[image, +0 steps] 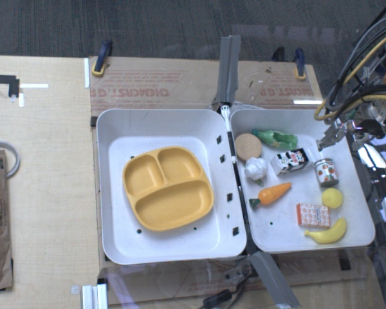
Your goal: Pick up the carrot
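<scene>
On the bench, under the slanted overhead camera:

- Left bin point(109, 172): shallow, white, the larger-looking of the pair; carries one item.
- Right bin point(367, 227): shallow, white, hinged against the left one along a row of black clips; carries the small goods listed below.
- Arm with gripper point(334, 136): enters at the right edge trailing yellow and black cables; its tip sits over the bin's upper right corner, well apart from the target. Whether it is clenched or released cannot be told; nothing is visibly held.
- Yellow tray point(167, 188): three compartments, lying tilted in the left bin.
- Green plush item point(276, 138): top of the right bin, beside the round tan disc point(248, 146).
- Carrot point(273, 194): the target. Orange, green stub at its lower left, point to the upper right; it lies flat near the right bin's left wall, close below the white crumpled lump point(256, 168) but apparently apart from it.
- Banana point(327, 232): lower right, close under the red-and-white box point(313, 215).
- Black-and-white carton point(289, 161), small can point(325, 171), lemon point(332, 198): scattered between gripper and carrot.

Handling note, by judgement: the step in hand is the approach.
- Travel high across the carton and can, then descend over the carrot's thick middle.
- Set the closing line across its width, square to the long axis.
- Keep clear of the lump and the bin wall; a grip near the tapered tip would likely slip.
</scene>
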Robot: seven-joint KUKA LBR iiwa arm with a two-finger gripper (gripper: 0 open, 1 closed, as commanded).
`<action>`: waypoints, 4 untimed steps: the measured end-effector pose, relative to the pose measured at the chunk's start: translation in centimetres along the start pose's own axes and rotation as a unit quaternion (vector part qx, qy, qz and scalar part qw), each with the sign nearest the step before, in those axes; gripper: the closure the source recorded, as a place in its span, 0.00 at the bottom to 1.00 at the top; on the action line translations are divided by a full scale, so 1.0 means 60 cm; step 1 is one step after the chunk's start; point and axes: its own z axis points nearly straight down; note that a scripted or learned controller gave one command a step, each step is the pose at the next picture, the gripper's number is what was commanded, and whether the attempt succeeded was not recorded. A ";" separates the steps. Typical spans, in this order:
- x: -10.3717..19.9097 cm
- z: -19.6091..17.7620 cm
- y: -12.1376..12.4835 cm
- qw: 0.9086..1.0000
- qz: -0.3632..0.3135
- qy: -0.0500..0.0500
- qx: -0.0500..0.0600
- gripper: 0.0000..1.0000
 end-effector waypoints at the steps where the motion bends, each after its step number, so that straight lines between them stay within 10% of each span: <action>1: 0.084 0.118 -0.067 0.996 0.095 0.000 0.001 0.00; 2: 0.108 0.225 -0.088 0.999 0.041 -0.002 -0.010 0.00; 3: 0.183 0.072 -0.034 0.995 -0.097 0.000 -0.001 0.00; 4: 0.105 0.110 -0.076 0.956 -0.293 0.000 -0.001 0.00</action>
